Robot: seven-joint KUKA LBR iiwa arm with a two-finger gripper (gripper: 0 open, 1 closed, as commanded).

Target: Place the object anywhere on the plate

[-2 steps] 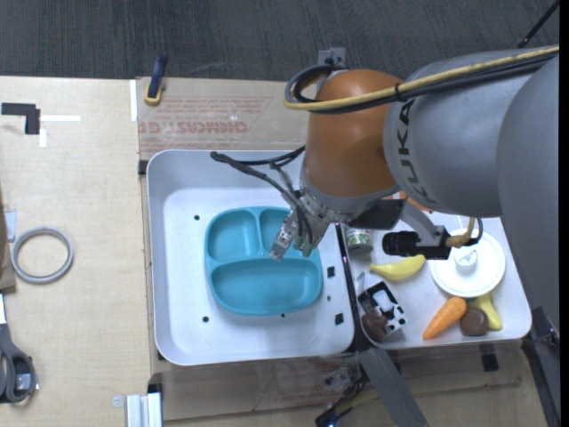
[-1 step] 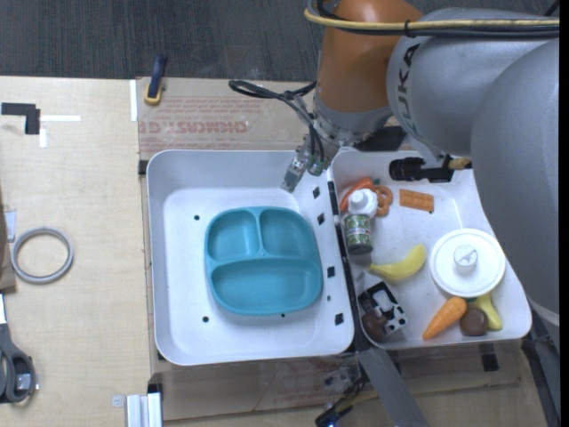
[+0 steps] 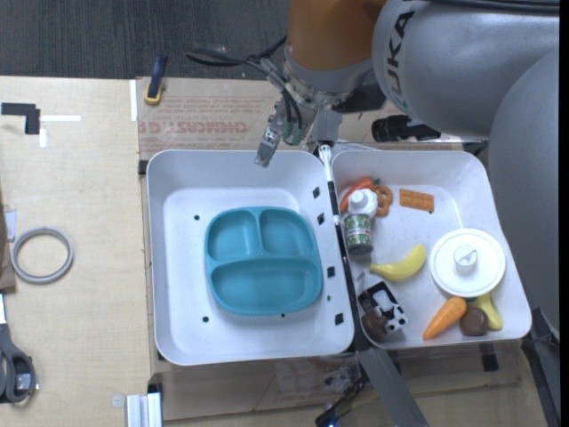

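Claw: gripper (image 3: 286,136) hangs at upper centre of the frame, over the far rim of the left bin (image 3: 169,238); whether it is wide, narrow or holding anything cannot be told from this view.
Plate: teal, three-sectioned plate (image 3: 264,261) lies flat in the middle of the left bin, nothing on it.
Objects: banana (image 3: 399,264), carrot (image 3: 443,318), small bottle (image 3: 358,221), white lid (image 3: 467,261) and other pieces sit in the right bin (image 3: 476,181), none on the plate.
Step in hand: judged as barely begun, with an object apparently not yet taken.
Doing it well: choose an item lying apart from its neighbours, such as the banana; close squarely across its width, lift clear of the divider between bins, then release low over the plate's large section.
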